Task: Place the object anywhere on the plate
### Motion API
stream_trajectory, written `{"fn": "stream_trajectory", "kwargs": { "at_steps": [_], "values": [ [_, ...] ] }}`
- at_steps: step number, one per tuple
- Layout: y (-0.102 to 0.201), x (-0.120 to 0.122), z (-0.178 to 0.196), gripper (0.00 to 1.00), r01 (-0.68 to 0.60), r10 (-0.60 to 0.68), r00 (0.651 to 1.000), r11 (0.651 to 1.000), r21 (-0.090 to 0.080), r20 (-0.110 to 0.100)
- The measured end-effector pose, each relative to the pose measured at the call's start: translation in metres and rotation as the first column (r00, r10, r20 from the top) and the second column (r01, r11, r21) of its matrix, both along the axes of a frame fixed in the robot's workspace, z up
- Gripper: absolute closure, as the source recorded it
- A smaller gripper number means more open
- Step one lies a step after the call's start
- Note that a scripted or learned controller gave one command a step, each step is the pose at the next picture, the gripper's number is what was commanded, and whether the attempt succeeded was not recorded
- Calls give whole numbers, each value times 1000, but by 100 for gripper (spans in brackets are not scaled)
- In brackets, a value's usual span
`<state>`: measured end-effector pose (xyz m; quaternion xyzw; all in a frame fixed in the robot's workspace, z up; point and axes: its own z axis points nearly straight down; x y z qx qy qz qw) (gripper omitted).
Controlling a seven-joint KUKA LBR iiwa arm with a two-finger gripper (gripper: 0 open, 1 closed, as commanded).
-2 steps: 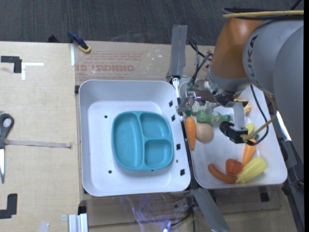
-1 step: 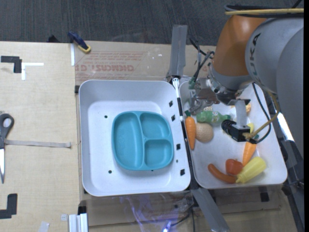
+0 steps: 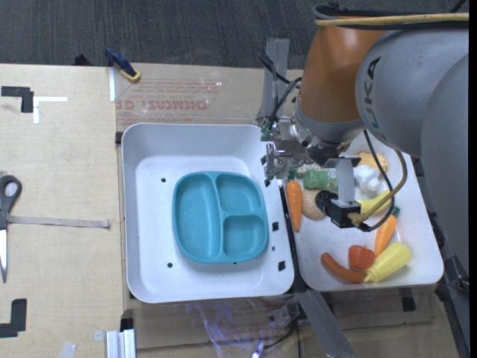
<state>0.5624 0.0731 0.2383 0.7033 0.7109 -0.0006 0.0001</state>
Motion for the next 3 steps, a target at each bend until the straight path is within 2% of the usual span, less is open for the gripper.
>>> {"fn": "stream_trajectory", "kwargs": {
  "at_steps": [1, 2, 3],
  "values": [
    [66, -32, 13, 100, 313, -313, 950, 950, -1, 0],
    [124, -52, -23, 100, 424, -424, 906, 906, -3, -2],
    [108, -38, -1, 100, 357, -357, 934, 934, -3, 0]
  ]
}}
